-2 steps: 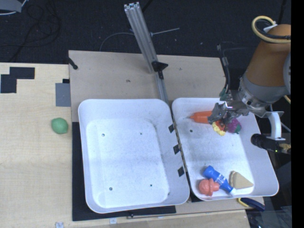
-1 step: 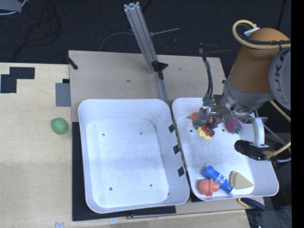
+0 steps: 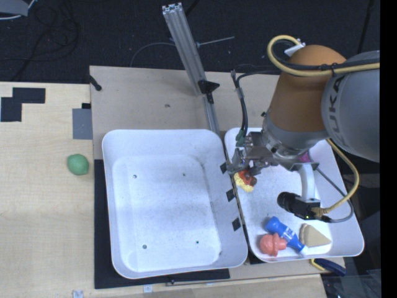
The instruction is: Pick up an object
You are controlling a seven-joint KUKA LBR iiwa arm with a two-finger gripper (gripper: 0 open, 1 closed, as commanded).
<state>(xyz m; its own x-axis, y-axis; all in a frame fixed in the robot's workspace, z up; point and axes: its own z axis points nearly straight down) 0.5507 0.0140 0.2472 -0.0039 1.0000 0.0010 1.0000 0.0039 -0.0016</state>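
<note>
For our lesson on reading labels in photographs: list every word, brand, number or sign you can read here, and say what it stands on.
"UK": dark letters running vertically on the grey shell of the robot arm, cut off at the picture's right; the rest of the name is out of view.
No other text is readable; the two shallow white plastic bins and the light wooden bench bear none.

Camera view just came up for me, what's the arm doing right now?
The arm is reaching into the right bin, with its gripper low over a small yellow and red object near the bin's left wall. A blue object, a pink one and a tan wedge lie near the front. A green ball sits on the bench.
</note>
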